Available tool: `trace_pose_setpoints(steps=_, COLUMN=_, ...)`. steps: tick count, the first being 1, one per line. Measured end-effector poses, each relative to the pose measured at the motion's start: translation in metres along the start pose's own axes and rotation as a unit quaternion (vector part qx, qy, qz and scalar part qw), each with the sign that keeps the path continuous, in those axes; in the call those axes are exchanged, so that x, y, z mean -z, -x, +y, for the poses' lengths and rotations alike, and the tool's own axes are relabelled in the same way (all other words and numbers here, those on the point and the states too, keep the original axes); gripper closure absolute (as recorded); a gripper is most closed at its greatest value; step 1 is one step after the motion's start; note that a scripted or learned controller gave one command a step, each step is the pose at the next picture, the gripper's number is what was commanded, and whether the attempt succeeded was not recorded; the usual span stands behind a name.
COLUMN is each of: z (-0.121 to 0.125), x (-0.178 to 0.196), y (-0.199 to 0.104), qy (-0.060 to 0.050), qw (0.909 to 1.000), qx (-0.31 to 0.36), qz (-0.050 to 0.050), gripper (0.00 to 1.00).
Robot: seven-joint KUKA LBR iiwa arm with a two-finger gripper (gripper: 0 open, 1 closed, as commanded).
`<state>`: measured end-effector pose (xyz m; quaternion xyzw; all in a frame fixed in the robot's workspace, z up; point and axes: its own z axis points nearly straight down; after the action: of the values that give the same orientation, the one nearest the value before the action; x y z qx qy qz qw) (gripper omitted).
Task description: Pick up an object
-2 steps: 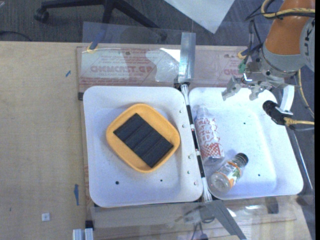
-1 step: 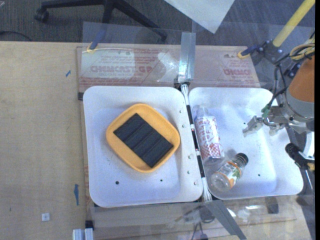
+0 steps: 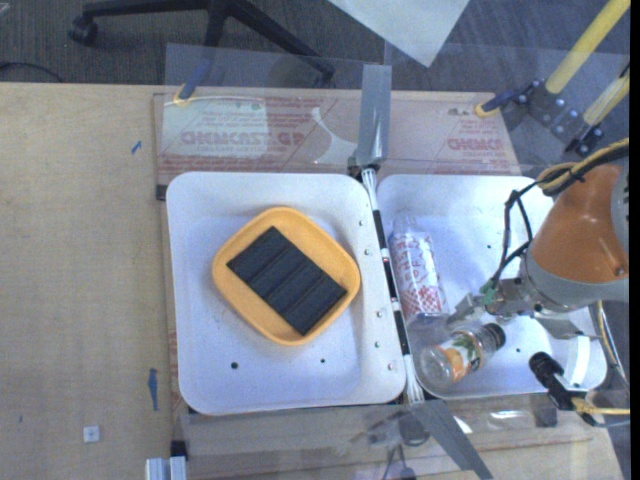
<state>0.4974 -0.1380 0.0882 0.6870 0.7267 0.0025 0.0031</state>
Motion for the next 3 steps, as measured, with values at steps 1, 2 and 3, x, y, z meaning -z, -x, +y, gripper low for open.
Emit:
trace_pose_setpoints(steps=1, z=0.001, x=0.01, y=0.001, qy=0.003, qw=1.0, qx=-0.002, qz=-0.001, gripper=1.0)
trace_pose_setpoints(steps=2, z=0.001, x=0.01, y=0.001, qy=0.002, qw=1.0, qx=-0.001, qz=-0.001, gripper=0.0)
trace_pose_setpoints(steps=3, z=-0.015, x=0.0, y=0.007, qy=0.001, qw=1.0, qx=0.005, qz=0.0, gripper=0.0)
